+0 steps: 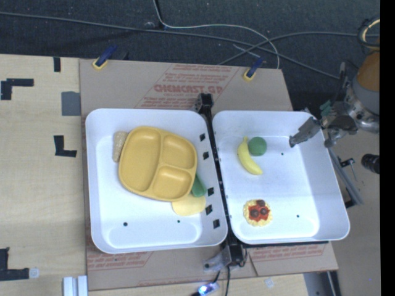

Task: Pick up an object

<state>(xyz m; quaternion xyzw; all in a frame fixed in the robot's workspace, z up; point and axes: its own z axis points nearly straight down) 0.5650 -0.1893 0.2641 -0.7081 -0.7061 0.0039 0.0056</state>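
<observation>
Yellow banana (249,159) and green ball (257,145) lie in the right bin (308,227), left of our pincer (316,131), which hangs spread and empty above the bin's rim; nothing is picked yet.

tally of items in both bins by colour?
Yellow: 3 (divided plate, banana, pale yellow piece under the plate's edge)
Green: 2 (ball, green piece beside the plate)
Tan: 1 (biscuit-like piece poking out from under the plate)
Yellow with red topping: 1 (small tart)
Total: 7
</observation>
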